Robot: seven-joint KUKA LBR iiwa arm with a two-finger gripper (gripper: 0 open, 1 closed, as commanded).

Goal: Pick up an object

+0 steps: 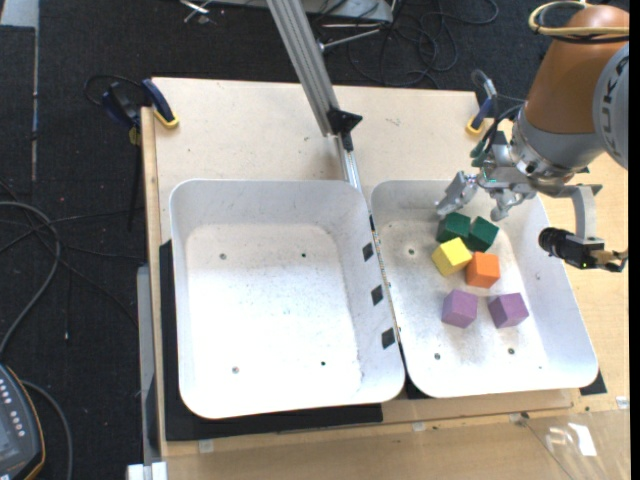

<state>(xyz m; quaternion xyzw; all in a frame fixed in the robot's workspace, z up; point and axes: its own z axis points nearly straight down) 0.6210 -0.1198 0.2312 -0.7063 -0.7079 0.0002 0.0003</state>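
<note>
Purple cubes nearest | green cubes just beneath gripper | fingers spread, holding nothing

Arm cut off at right edge; green blocks partly hidden by gripper.

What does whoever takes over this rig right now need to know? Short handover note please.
Gripper: fingers spread open, holding nothing, hanging just above the two green blocks at the back of the right bin.
Objects: six blocks clustered in the right bin: two green, one yellow block, one orange block, two purple blocks.
Done: approach over the cluster.
Left: descend, close on a block, lift.
</note>
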